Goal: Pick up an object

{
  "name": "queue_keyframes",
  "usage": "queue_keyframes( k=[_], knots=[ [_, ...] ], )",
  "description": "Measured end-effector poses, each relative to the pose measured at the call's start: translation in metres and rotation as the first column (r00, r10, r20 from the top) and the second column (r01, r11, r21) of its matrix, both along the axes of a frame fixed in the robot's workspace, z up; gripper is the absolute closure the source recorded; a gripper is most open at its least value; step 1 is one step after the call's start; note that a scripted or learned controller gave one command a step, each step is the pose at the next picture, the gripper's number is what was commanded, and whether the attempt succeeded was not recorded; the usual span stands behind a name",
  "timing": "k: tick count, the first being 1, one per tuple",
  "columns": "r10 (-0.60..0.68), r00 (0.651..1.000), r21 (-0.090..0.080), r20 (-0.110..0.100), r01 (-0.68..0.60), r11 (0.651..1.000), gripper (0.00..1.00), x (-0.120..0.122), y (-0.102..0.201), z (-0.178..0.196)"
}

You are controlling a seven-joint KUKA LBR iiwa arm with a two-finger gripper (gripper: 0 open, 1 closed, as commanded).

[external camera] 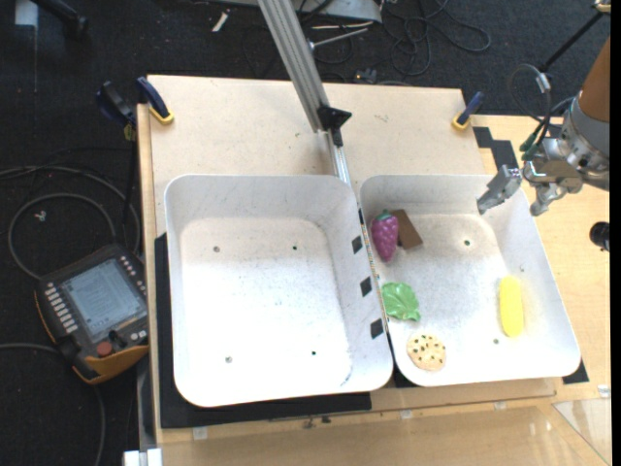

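Observation:
The right bin [543,289] holds a purple grape bunch [385,235] beside a brown block [408,231] near its far left corner. A green leafy piece [400,301] lies by the left wall, and a round cookie [426,351] sits at the near edge. A yellow corn-like piece [510,306] lies towards the right wall. My gripper [519,192] hangs above the bin's far right corner, well apart from every object. Its two fingers stand spread with nothing between them.
The left bin [194,289] sits beside the right one, the two sharing a middle ridge. A slanted metal pole [296,51] reaches down to the bins' far junction. Clamps sit at the bench's far corners. A teach pendant [94,304] lies on the floor at left.

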State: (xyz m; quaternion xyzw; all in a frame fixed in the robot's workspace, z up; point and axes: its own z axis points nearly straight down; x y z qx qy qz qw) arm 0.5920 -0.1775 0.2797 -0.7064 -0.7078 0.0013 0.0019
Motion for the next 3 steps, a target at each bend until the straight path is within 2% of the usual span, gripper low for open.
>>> queue_keyframes(
  k=[1,3],
  knots=[
    [0.001,1.0,-0.001,0.004,-0.001,1.0,0.0,0.001,0.0,0.003],
    [-0.002,1.0,0.0,0.0,0.002,1.0,0.0,0.002,0.004,-0.084]
  ],
)
